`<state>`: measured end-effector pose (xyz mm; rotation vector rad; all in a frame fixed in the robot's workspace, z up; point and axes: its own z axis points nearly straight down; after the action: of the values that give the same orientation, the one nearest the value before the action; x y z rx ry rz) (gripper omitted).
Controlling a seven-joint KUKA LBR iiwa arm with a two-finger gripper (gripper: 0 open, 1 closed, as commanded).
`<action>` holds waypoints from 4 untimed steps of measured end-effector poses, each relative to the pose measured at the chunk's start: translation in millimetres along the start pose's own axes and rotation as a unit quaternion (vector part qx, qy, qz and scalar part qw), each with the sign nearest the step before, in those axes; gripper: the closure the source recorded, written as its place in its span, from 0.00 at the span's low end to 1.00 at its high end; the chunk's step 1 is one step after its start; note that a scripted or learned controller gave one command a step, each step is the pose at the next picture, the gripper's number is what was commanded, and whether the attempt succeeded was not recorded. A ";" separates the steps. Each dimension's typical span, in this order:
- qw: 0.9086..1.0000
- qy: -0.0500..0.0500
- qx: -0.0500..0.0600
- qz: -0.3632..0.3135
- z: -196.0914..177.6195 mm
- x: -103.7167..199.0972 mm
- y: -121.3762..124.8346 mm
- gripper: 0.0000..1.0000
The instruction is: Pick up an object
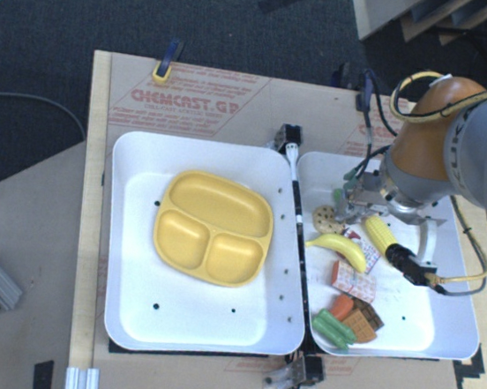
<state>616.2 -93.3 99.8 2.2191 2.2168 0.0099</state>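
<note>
My gripper [346,203] reaches down into the right bin [438,335] near its back left corner, just above and right of a round cookie [324,216]. A yellow banana [340,246] lies just in front of it, and a corn cob [378,233] lies to its right, under the wrist. A red and white packet [355,282] sits further forward. At the bin's front lie a green vegetable [334,327], an orange piece [343,306] and a brown block [368,319]. I see nothing lifted.
The left bin [123,298] holds a yellow divided plate [213,227]. A black divider rail [296,218] runs between the bins. The grey arm with its orange band [431,125] covers the right bin's back right part. A black cable plug [408,262] hangs over the bin.
</note>
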 end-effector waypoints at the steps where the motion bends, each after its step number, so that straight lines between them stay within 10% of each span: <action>1: 1.000 -0.002 0.000 0.000 -49.5 -9.4 3.7 1.00; 4: 1.000 0.001 0.005 -0.003 -137.0 31.8 -16.1 1.00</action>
<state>599.1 -61.6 236.7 2.2193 2.2283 0.0005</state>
